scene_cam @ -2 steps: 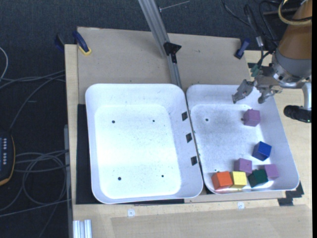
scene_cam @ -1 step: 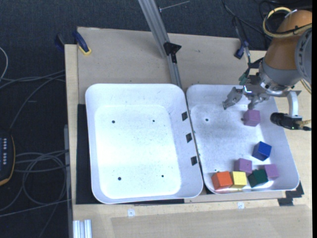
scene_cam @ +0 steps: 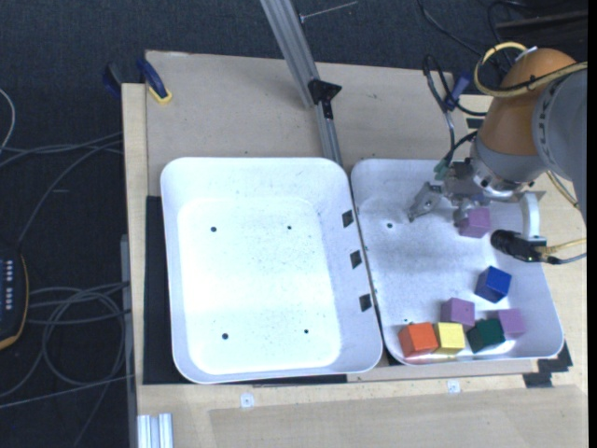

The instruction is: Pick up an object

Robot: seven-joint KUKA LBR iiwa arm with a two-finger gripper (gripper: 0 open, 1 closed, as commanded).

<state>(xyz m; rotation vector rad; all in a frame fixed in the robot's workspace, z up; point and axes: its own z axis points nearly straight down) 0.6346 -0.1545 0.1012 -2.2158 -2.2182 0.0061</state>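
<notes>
Pick not yet achieved.
End effector (scene_cam: 431, 200) low in right bin (scene_cam: 392, 180), grip state indeterminate; lilac block (scene_cam: 477, 220) beside it, unlifted.

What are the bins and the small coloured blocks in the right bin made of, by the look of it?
Left bin and right bin: likely moulded plastic, white, slightly glossy, with rounded rims and faint dark speckling. Orange block, yellow block, green block and blue block: probably painted wood or solid plastic; flat saturated colour, crisp edges. Too small to be sure.
</notes>
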